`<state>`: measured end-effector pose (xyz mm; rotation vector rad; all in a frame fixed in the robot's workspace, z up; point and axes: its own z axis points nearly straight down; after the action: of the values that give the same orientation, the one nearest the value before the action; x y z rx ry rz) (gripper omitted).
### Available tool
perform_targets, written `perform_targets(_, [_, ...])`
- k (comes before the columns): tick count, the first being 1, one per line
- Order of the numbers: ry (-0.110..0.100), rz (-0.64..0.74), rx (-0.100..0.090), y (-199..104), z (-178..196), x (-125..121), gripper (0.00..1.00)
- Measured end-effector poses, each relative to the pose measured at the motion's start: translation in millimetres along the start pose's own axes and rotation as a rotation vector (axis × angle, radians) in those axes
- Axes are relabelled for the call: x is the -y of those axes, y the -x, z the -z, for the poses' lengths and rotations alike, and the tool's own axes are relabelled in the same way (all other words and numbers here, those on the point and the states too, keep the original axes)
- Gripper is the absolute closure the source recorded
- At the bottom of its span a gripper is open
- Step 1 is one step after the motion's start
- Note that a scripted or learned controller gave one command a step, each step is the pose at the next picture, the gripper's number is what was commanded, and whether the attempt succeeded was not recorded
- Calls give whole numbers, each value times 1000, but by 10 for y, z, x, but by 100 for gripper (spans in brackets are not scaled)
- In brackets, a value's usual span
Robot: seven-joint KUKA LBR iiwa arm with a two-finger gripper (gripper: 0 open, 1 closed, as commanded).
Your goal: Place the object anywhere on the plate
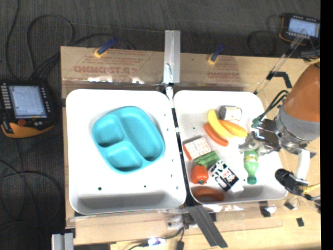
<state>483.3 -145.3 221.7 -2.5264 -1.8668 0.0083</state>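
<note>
Green bottle (251, 166) directly beneath the pincer (252, 147); pincer's spread impossible to tell; blue plate (127, 138) well apart

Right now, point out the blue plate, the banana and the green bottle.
blue plate (128, 138): camera view, central ridge between its compartments.
banana (212, 120): camera view, upper curve of the peel.
green bottle (251, 165): camera view, middle of its body.

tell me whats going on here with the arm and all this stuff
A grey and orange robot arm reaches in from the right over the right bin, which holds toy food. Its gripper is right at the top of a small green bottle; a firm hold can't be confirmed from this angle. The blue divided plate sits in the left bin with nothing on it yet.
</note>
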Motion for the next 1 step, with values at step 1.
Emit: perform_targets(1, [0,-2,-2,-123,-473,-146,100])
